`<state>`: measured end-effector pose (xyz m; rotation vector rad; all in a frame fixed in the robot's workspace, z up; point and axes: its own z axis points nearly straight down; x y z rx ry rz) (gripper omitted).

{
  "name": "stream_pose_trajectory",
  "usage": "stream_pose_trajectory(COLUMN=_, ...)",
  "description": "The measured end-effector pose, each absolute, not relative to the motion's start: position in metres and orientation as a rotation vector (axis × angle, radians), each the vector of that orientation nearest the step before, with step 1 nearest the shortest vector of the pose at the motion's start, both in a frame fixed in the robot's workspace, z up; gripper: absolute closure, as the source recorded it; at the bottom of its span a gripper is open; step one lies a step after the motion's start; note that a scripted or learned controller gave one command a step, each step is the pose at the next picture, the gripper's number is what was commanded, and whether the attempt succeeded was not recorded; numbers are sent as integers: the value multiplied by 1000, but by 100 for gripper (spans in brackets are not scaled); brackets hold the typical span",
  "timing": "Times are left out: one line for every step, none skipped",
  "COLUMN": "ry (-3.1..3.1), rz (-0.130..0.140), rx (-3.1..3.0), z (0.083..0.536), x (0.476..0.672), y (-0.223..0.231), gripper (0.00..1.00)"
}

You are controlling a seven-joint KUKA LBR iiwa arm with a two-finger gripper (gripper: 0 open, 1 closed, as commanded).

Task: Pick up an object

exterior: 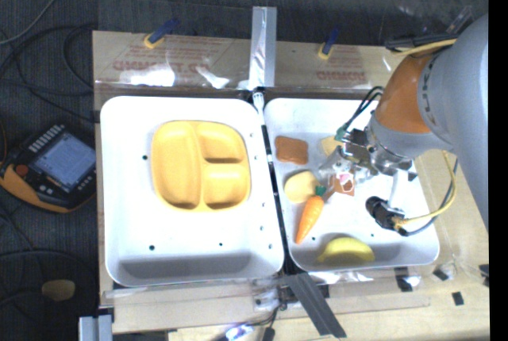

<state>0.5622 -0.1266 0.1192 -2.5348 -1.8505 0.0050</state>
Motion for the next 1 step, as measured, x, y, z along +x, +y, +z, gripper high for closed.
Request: stream_pose_trajectory(ry=-1909, rz=7, rx=-2494, z=209, x=584, y=-77, gripper=100)
